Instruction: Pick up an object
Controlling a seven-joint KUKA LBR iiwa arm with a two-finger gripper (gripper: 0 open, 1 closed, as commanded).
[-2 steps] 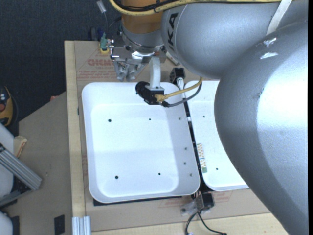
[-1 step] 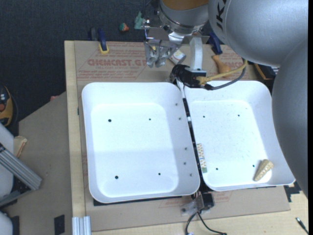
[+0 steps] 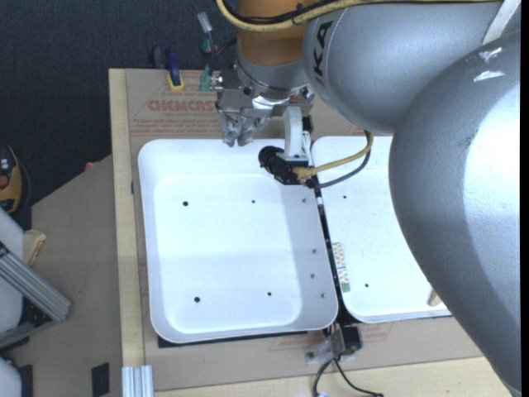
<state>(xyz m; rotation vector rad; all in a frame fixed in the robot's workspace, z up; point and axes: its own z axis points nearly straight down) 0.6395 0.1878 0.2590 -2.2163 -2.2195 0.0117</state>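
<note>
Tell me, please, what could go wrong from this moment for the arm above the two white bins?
1. The gripper hangs over the far rim of the left bin; going straight down, it may strike the rim.
2. No loose object shows on the visible floor of that bin, so a grasp there would likely close on nothing.
3. The yellow cable droops near the divider between the bins and might snag.

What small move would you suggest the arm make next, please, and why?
Probably swing toward the right bin: the pincer hangs at the left bin's far rim, while the one small object in view lies by the right bin's near edge.
</note>
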